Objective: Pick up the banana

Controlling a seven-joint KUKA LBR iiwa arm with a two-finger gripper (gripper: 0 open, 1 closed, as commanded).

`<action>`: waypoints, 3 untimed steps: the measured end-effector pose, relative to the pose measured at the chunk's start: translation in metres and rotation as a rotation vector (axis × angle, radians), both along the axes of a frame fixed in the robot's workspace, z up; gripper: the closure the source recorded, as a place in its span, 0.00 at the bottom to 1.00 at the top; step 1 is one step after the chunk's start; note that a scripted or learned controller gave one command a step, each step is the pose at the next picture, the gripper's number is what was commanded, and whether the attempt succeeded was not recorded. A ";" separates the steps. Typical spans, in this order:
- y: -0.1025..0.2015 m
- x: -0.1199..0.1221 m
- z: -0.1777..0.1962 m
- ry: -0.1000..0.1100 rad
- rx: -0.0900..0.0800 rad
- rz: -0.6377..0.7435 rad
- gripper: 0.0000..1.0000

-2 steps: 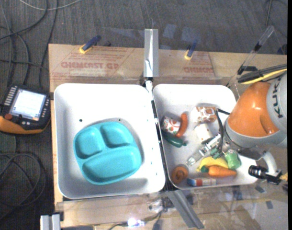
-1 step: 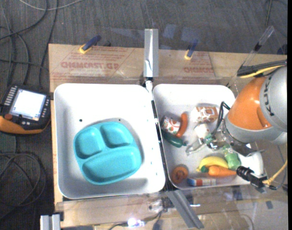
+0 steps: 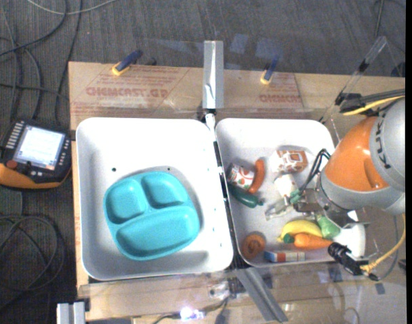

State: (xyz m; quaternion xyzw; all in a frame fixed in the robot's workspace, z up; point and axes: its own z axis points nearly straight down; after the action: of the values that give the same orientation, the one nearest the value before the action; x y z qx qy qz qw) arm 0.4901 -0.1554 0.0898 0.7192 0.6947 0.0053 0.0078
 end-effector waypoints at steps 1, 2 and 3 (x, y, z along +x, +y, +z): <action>-0.019 0.000 -0.001 0.010 0.014 0.050 0.00; 0.004 -0.002 0.000 0.006 -0.013 0.414 0.00; 0.006 0.001 0.000 0.002 -0.002 0.106 0.00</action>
State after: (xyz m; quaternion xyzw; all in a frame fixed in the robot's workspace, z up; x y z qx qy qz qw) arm 0.4916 -0.1495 0.0895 0.6815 0.7318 0.0041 0.0073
